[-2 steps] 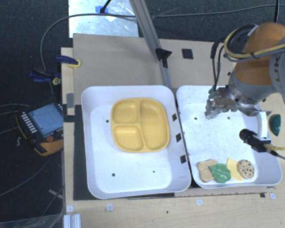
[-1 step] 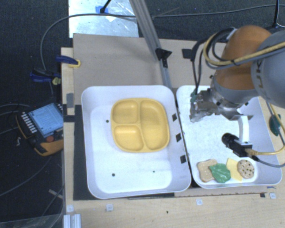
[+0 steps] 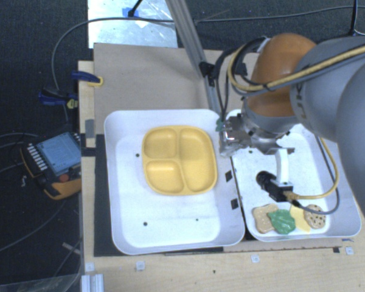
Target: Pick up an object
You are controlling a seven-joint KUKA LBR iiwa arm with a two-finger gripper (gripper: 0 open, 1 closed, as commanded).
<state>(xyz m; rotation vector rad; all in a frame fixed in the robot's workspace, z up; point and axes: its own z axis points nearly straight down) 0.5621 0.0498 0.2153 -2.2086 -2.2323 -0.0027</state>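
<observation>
**Fingers (image 3: 230, 137) low by the wall between the bins, grip unreadable**

Fingers sit beneath the wrist at the far left corner of the right bin (image 3: 309, 163), close against the wall it shares with the left bin (image 3: 170, 215). The grey arm (image 3: 337, 84) and its orange band (image 3: 280, 59) hang over them. I cannot tell from this slant whether the fingers are spread or closed, or whether they have hold of anything.

The things to pick in the right bin are bunched along its near edge, well apart from the fingers. A tan toy bread slice (image 3: 263, 218) lies at the left of the bunch. A green leafy piece (image 3: 283, 222) rests partly on the bread slice. A yellow cheese wedge (image 3: 302, 219) touches the leafy piece on the right. A chocolate-chip cookie (image 3: 315, 216) lies at the right end, against the wedge.

In the left bin a yellow divided plate (image 3: 179, 161) lies flat in the far half, with three compartments facing up. Its right rim is near the fingers, but I cannot tell whether they touch.

Both bins rest on the brown counter (image 3: 146, 78). A blue and yellow clamp (image 3: 86, 78) grips the counter's left edge. A slanted metal pole (image 3: 184, 23) crosses the counter's far side. Off the counter to the left, a handheld device (image 3: 55, 158) with a blue screen and an orange casing lies on the dark floor (image 3: 24, 41), among cables.
</observation>
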